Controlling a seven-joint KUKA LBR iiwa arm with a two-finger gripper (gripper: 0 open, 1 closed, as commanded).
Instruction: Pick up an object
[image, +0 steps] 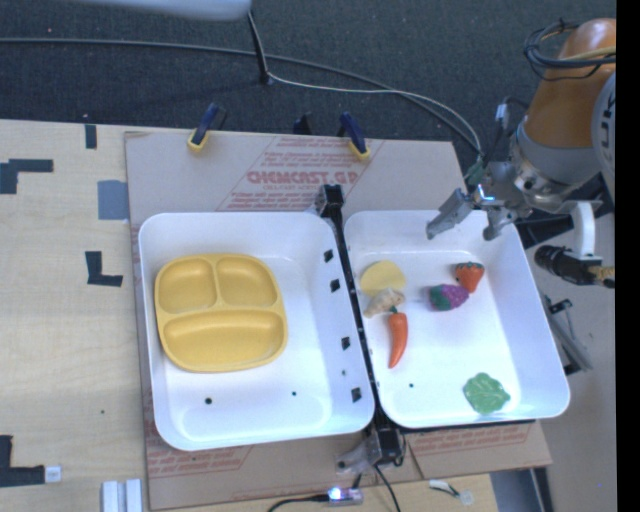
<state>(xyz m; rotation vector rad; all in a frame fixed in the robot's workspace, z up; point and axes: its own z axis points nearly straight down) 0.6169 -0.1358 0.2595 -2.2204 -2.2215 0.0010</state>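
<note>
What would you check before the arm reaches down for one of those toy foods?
1. Tool open: ok, fingers spread apart.
2. Tool carrying nothing: ok.
3. Tool over the right bin: ok, near its far edge.
4. Strawberry free to grab: ok, though the purple grapes sit close.
5. Carrot free to grab: not ok, its top touches the pale piece.
6. Green piece stands alone: ok.

Grey arm (575, 140) with a broad orange band above the wrist, silvery metal wrist block, hand (470, 221) with two slim grey fingers, black cabling alongside
</note>
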